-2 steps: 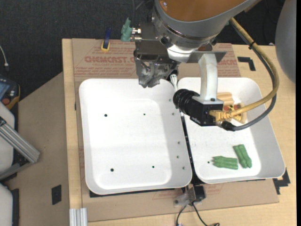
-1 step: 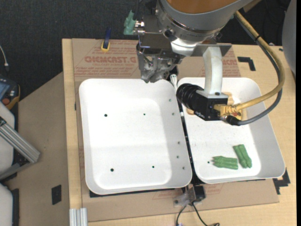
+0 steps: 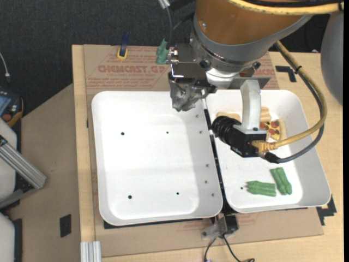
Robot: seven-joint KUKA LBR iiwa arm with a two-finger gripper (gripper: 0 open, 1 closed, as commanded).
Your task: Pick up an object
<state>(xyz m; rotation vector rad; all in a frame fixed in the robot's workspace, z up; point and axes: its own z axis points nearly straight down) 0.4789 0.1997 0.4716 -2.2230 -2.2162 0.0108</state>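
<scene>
Gripper (image 3: 184, 100) is seen over the left bin's (image 3: 109, 146) far edge; finger state cannot be told. Green pieces (image 3: 270, 184) are seen in the right bin (image 3: 311, 192).

A brown cardboard sheet (image 3: 136, 64) printed with red lettering lies beneath both bins; a blue-and-yellow clip (image 3: 123, 49) sits at its eleven o'clock edge; a green clip (image 3: 162, 52) stands near twelve o'clock; dark carpet (image 3: 43, 21) surrounds.

Orange band (image 3: 256, 4) over grey wrist (yellow hose (image 3: 313, 119) trailing).
</scene>
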